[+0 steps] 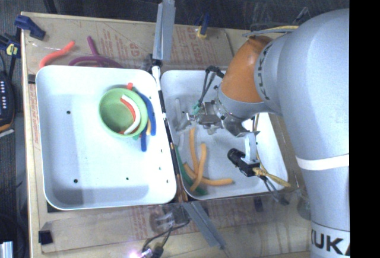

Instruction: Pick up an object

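Nearest my viewpoint is the grey arm (314, 91), which reaches in from the right and overhangs the right bin (178, 92). The gripper (193, 120) sits low over the far-left part of that bin. I cannot tell whether it is open or closed, and I see nothing held in it.

Candidate objects: the orange strips (192, 143) lie just on the near side of the gripper and run toward the bin's near edge. A green strip (191, 178) lies beside them at the near-left corner. The left bin (77, 150) holds a green bowl (122, 111), well apart from the gripper.

Recommended procedure, in my judgement:
1. Select the orange strip closest to the gripper.
2. Align the gripper across the strip's narrow width, not along it.
3. Descend nearly to the bin floor, close, then lift vertically.

Caution: the strips overlap and look flexible, so a neighbour may drag along. The bin's left wall is close.
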`<state>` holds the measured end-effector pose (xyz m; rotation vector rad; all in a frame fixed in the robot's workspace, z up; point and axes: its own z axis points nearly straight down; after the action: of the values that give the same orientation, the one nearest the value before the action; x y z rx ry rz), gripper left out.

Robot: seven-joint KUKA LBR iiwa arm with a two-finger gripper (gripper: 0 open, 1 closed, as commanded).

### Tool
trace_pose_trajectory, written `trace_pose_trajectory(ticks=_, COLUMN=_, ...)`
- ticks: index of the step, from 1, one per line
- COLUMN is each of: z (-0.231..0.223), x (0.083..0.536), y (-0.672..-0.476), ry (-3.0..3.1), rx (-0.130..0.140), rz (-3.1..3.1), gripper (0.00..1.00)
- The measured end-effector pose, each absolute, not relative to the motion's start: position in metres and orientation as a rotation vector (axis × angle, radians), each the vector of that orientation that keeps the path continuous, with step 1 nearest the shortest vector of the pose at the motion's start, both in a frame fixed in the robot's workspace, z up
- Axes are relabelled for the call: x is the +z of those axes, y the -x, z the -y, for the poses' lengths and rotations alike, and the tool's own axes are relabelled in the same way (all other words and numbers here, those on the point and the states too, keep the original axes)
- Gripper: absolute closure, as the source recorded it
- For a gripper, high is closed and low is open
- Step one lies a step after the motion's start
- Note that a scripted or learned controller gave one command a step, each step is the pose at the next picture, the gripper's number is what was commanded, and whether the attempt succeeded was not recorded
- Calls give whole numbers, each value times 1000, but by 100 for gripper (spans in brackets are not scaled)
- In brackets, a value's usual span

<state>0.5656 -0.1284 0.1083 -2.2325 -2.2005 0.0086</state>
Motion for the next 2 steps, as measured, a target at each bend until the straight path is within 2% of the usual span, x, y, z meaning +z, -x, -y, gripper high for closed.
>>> trace_pose_trajectory(ticks=1, z=128, x=117, y=-566, ry=2229, rx=9, rz=2200, gripper=100)
trace_pose_trajectory(ticks=2, z=128, x=117, y=-565, ry=2229, rx=10, rz=2201, gripper=0)
